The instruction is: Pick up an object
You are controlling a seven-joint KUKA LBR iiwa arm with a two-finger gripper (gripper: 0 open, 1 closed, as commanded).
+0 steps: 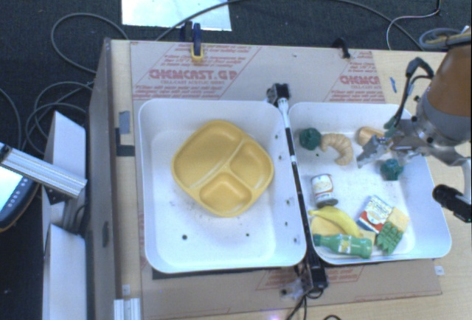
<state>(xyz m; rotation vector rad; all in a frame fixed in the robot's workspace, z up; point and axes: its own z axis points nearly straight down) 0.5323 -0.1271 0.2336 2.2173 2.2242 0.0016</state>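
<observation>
The left bin [158, 186] holds only a yellow divided plate [221, 167] at its centre. The right bin [442, 237] is crowded: a croissant [339, 147] at its eleven o'clock, a dark green piece [310, 138] at ten, a small can [323, 189] at eight, a banana [335, 221] and green bottle [343, 244] at six. The gripper [385, 152] hovers at two o'clock, just above a teal block [391, 169], the likeliest target; whether the claw is open or closed, I cannot tell. The risk I judge greatest: the block is small, so a slightly off descent could nudge it aside and the claw would come up empty.
</observation>
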